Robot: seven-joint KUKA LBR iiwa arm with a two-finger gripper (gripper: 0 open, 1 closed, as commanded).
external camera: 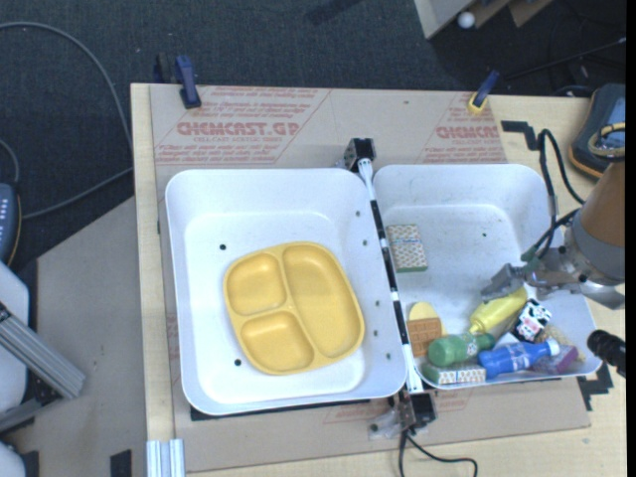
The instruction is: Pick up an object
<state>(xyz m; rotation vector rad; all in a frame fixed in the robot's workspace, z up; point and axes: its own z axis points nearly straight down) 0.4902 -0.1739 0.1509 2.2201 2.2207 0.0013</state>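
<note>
Grey arm (orange band above wrist)

The place looked like a robotics lab or test cell rather than a home. A plywood bench stood on dark carpet, with two white bins clipped together, blue clamps on its edge, and loose cables trailing across the floor.
</note>
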